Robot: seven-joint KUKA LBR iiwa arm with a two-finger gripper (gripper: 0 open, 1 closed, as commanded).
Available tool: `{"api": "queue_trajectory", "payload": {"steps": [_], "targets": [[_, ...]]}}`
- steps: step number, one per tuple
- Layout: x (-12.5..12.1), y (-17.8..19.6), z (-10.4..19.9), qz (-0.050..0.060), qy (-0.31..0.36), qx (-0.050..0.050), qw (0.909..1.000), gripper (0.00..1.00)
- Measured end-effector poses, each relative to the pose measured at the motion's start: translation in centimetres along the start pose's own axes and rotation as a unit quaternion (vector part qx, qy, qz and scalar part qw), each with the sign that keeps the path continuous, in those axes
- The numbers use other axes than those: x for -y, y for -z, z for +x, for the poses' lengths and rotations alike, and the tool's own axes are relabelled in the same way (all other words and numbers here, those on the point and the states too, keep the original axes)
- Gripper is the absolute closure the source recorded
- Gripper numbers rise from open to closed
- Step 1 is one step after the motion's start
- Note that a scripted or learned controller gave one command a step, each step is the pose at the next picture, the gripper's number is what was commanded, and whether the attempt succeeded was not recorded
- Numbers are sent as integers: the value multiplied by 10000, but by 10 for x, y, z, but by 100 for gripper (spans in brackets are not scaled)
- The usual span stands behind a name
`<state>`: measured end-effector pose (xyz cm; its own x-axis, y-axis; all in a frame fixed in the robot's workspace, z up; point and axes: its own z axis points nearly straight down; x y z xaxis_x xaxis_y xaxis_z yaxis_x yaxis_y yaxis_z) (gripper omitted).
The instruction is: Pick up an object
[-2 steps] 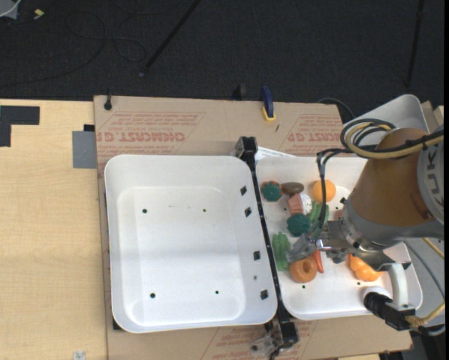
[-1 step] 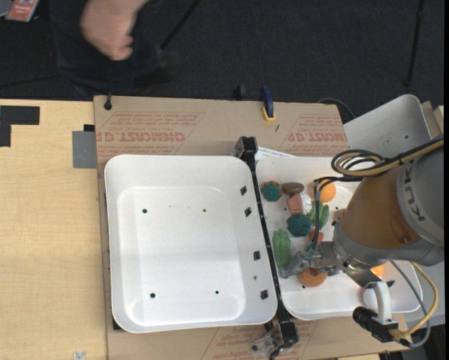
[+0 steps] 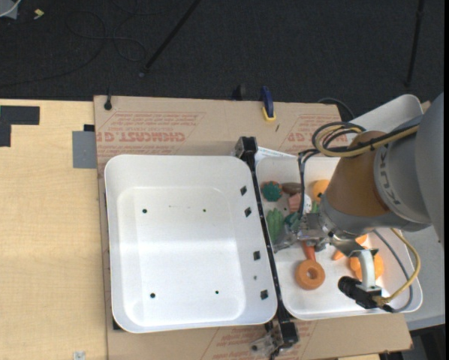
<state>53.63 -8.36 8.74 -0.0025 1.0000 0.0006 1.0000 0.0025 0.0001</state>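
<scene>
My gripper (image 3: 302, 235) is low inside the right bin (image 3: 326, 311), reaching in from the right, among a cluster of small objects. Dark green pieces (image 3: 278, 224) lie just left of it, touching or very close. An orange ring with a short stem (image 3: 310, 274) rests on the bin floor just below it. A teal round object (image 3: 271, 192) and a brown piece (image 3: 290, 188) sit at the bin's far left. Behind the wrist a yellow-orange object (image 3: 320, 189) shows, and orange pieces (image 3: 354, 262) lie to its right. The arm hides much of this bin.
The left bin (image 3: 181, 172) is a shallow white tray on brown cardboard (image 3: 157, 126). A black divider with clips (image 3: 256, 223) runs between the two bins. The wooden bench (image 3: 37, 246) extends to the left.
</scene>
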Motion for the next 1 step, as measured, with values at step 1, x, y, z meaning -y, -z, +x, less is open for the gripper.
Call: {"api": "queue_trajectory", "payload": {"steps": [1], "targets": [[64, 0, -21, 39, -23, -9, 10000, 0]]}}
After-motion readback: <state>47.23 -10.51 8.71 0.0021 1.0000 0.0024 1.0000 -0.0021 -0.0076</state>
